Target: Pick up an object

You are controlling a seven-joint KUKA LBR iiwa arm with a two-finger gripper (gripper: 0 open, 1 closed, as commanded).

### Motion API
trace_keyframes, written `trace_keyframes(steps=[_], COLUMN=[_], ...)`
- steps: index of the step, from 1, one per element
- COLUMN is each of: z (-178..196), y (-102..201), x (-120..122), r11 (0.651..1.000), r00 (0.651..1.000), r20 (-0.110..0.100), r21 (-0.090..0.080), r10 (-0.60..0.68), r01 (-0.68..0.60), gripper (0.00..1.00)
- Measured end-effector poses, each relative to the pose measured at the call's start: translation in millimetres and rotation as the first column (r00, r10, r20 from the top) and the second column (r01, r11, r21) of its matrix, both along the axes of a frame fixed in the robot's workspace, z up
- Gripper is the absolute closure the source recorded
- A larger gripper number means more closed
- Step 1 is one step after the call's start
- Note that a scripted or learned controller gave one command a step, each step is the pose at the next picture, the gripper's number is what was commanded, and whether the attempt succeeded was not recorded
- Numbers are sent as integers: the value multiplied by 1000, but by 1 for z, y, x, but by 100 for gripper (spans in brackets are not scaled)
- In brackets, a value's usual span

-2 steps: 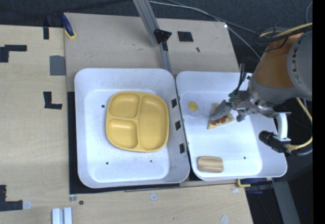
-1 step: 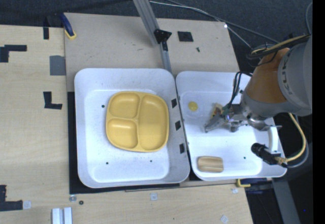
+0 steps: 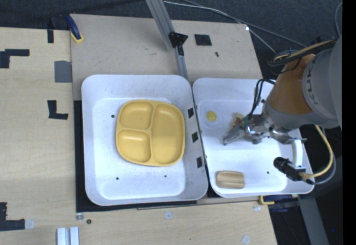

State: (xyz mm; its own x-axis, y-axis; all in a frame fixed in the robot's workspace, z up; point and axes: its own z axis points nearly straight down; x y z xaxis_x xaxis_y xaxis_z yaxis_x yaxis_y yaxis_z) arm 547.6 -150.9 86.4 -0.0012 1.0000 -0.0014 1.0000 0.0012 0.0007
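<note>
Camera view shows you nothing lifted yet: the tan block (image 3: 230, 179) lies at the right bin's (image 3: 253, 180) near edge, the small yellow piece (image 3: 211, 116) farther back, and the gripper (image 3: 233, 136), spread wide and empty, sits low between them.
</note>
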Motion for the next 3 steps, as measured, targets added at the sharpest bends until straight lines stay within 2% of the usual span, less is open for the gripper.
trace_keyframes(steps=[1,3], z=[13,123], y=[0,11], x=[2,9], r11=[1000,1000], r00=[1000,1000], r20=[7,4], r21=[-1,0], r10=[0,1], r01=[0,-1], gripper=[100,100])
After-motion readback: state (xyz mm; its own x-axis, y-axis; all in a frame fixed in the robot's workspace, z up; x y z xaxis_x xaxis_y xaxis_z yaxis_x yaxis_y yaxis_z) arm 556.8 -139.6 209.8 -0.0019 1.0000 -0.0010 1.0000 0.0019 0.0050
